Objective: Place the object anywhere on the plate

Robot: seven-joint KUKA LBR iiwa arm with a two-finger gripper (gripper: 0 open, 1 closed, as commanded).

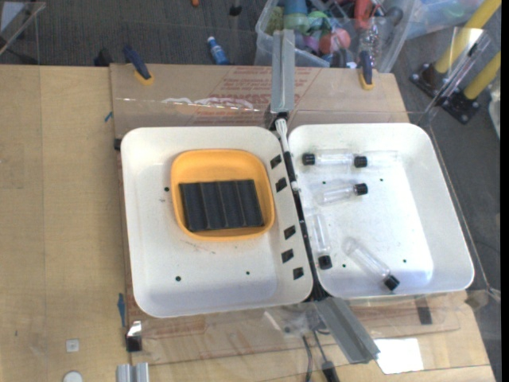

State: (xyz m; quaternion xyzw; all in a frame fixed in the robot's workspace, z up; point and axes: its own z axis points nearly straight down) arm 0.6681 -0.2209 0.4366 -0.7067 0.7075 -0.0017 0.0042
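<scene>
Cannot tell whether the claw is open, closed or gripping anything. In the left bin (pixel 151 285), one orange plate (pixel 188 168) with rounded corners, set toward 12 o'clock of the bin floor. Wide bare white floor from 4 through 6 to 8 o'clock, narrower strips at 9 and 12, and only a thin margin at 3 o'clock beside the divider (pixel 296 205) between the two bins. Lying on the plate, one black ribbed block (pixel 221 205), flat, covering most of the plate's centre and reaching its 6 o'clock lip, with orange rim bare at 12, 9 and 3. In the right bin (pixel 429 213), five clear tubes with black caps, all lying flat and apart from one another. Two end to end at 12 o'clock, first tube (pixel 328 158) and second tube (pixel 378 159). Third tube (pixel 340 192) near the centre, pointing toward 9. Fourth tube (pixel 320 241) at 8 o'clock, just beside the divider. Fifth tube (pixel 370 263) slanted at 6 o'clock, close to the near wall. Bare floor across the right half of that bin, from 1 to 5 o'clock. Along the divider, a row of small black tabs (pixel 289 231). Beyond the bins at 12 o'clock, a clear box of coloured clutter (pixel 334 14).
</scene>
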